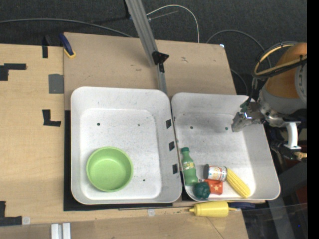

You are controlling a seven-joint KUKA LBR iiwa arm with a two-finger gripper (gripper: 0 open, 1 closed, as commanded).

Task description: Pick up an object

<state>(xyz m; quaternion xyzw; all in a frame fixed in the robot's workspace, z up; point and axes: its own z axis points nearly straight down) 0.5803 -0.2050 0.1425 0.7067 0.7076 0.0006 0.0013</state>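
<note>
We see two shallow white plastic bins, the left one (pixel 79 108) and the right one (pixel 259 153), both w/ a smooth, semi-matt finish speckled w/ small dark marks. The round lime-green bowl (pixel 109 169) looks like smooth plastic, soft sheen. The green bottle (pixel 189 166) looks glossy, prob. plastic. The yellow corn cob (pixel 238 182) has a bumpy surface; the yellow squeeze bottle (pixel 211 209) looks smooth. The tan bench top (pixel 109 59) reads as matt wood or board. The slanted grey pole (pixel 140 19) looks like brushed metal, and the silvery two-finger gripper (pixel 241 121) as bare shiny metal.
</note>
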